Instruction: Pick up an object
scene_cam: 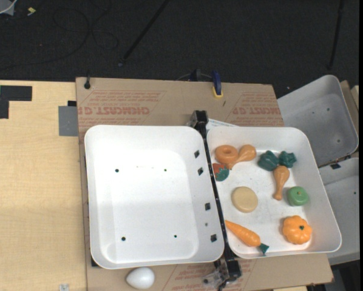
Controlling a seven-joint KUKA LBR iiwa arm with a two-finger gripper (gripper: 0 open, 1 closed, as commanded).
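Dark floor behind, cardboard-topped counter carrying two white bins. The right bin holds all the toys: carrot nearest the divider, cream disc just above it, pumpkin far from the divider. End effector state: cannot tell. Best bet is the pumpkin, well apart from its neighbours; descend straight, close across its body.

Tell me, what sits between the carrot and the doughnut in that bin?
In the camera view, a pale round cookie lies between the carrot and the doughnut.
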